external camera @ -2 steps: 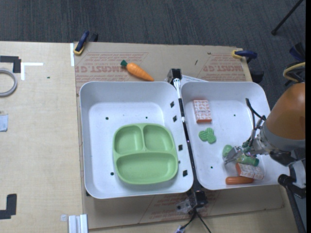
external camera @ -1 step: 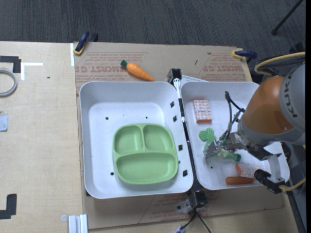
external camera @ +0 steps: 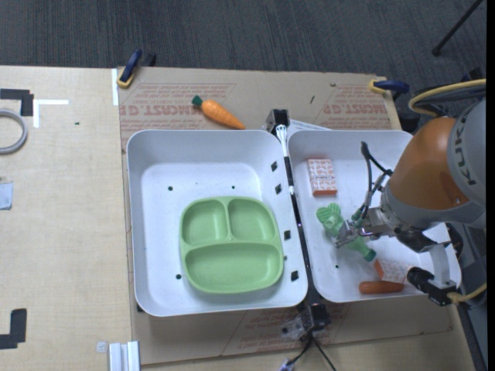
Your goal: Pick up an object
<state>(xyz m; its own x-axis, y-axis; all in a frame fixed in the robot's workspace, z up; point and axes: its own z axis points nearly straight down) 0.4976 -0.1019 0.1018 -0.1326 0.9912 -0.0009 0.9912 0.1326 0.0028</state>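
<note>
Dark carpet beyond a cardboard-covered bench (external camera: 255,99) bearing two white bins. Fingers' state: cannot tell, hidden at the gripper (external camera: 349,234), low in the right bin (external camera: 348,149) against a green toy (external camera: 331,220) near the bin's centre. Pink waffle block (external camera: 321,176) toward far edge; red sausage (external camera: 380,287) at near edge. Green divided plate (external camera: 230,244) in left bin (external camera: 155,207). Toy carrot (external camera: 219,113) on cardboard behind.

Robot lab, clamped cardboard (external camera: 255,99) on bench, taped markers, grey carpet (external camera: 232,22)
</note>
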